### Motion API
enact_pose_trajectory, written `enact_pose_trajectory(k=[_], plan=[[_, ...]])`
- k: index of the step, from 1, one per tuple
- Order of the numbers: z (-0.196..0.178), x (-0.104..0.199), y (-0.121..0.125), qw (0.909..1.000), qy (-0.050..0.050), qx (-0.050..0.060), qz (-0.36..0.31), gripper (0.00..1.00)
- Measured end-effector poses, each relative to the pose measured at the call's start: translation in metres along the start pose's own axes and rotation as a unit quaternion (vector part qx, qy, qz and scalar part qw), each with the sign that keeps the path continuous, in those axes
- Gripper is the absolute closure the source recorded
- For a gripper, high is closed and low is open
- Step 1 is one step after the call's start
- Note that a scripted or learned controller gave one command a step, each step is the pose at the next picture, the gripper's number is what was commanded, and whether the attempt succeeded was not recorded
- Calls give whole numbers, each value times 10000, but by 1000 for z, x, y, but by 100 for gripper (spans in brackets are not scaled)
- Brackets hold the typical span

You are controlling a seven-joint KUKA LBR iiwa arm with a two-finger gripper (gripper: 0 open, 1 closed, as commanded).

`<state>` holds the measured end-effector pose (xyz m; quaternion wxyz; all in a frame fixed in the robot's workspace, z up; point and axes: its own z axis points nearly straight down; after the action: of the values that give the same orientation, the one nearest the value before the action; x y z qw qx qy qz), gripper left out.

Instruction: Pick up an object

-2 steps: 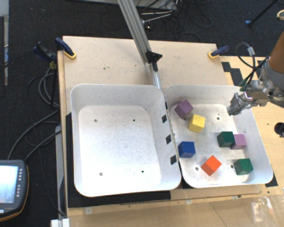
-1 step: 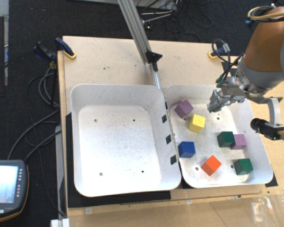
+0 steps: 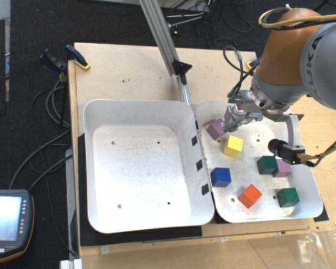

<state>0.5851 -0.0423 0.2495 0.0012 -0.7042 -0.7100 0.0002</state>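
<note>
The right bin (image 3: 302, 206) holds several small blocks. A purple block (image 3: 215, 129) lies near its upper left, with a yellow block (image 3: 233, 145) just below and right of it. Further down are a blue block (image 3: 220, 176), an orange block (image 3: 250, 195), two green blocks (image 3: 266, 165) (image 3: 288, 196) and a lilac block (image 3: 283, 168). My gripper (image 3: 233, 122) hangs over the upper left of this bin, just right of the purple block and above the yellow one. Its fingertips are dark and bunched together from this angle.
The left bin (image 3: 137, 161) sits beside the right one, with black clips along the shared rim. A slanted metal pole (image 3: 159, 29) crosses the back of the bench. Clamps (image 3: 67, 58) lie at the bench's far left corner. A teach pendant (image 3: 8, 223) rests on the floor.
</note>
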Motion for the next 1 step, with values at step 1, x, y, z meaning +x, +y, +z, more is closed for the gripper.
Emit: enact_pose_trajectory(k=[1], plan=[[13, 52, 8, 10000, 1, 0, 2, 100]])
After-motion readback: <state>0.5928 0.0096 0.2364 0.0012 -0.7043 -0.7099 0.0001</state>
